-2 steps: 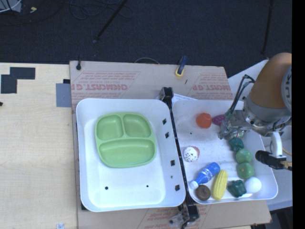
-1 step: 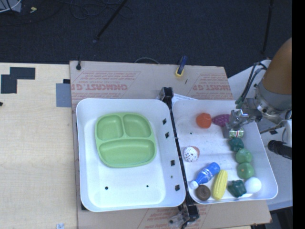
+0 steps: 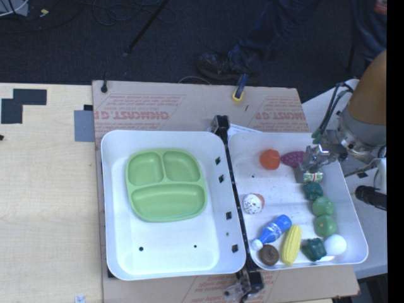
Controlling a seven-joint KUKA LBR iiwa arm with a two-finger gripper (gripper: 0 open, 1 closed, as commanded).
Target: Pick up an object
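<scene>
At the near end of the right bin [image 3: 357, 227] lies a bunch of small toys. There is a round brown thing [image 3: 269, 254], a yellow corn cob [image 3: 291, 244] with a bumpy skin that stands almost straight up and down in the view, a dark green lump [image 3: 313, 249] and a smooth white ball [image 3: 335, 244]. Just beyond them a blue bottle [image 3: 274, 228] with a white cap lies on its side, slanted, with its cap toward the near left. A little farther is a white ball with red speckles [image 3: 252, 203]. Along the right side sit two round green toys [image 3: 324, 216], one behind the other, and a small dark green piece [image 3: 312, 189] past them. Farther still are a round orange ball [image 3: 270, 159] and a purple oval toy [image 3: 293, 158] lying side by side, the purple one stretched left to right. The gripper [image 3: 314, 166] hangs low just beside the purple toy, on its right, and I cannot tell what it has. The left bin [image 3: 120, 232] is smooth white plastic and holds a light green tray [image 3: 166, 185] with three dips and rounded corners. Brown cardboard [image 3: 170, 109] lies flat under both bins, on a pale wooden bench [image 3: 44, 219].
</scene>
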